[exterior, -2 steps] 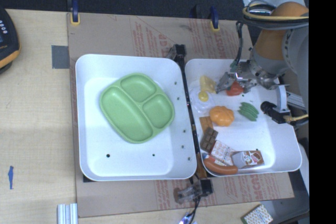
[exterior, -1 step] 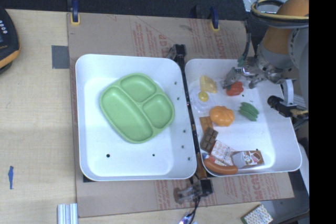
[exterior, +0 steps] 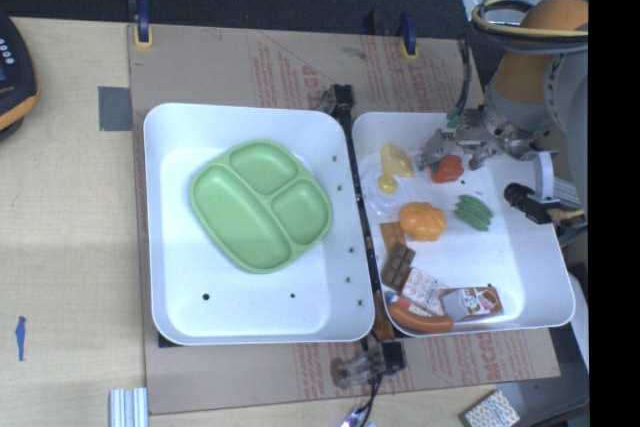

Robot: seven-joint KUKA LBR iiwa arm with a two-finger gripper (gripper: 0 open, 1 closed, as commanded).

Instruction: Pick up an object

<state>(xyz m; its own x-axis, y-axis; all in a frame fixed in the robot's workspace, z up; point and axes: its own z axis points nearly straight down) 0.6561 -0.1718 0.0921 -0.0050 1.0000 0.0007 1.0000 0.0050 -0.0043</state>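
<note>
Now end effector [exterior: 452, 151] hovers over red toy [exterior: 447, 168]

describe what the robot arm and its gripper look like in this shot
The arm is bulky and rounded, grey, with an orange band above the wrist and a thin yellow-and-black ring at the joint. A thin dark cable runs down beside it toward the gripper, a small assembly of grey metal parts. A black piece sticks out lower on the arm's side.
</note>
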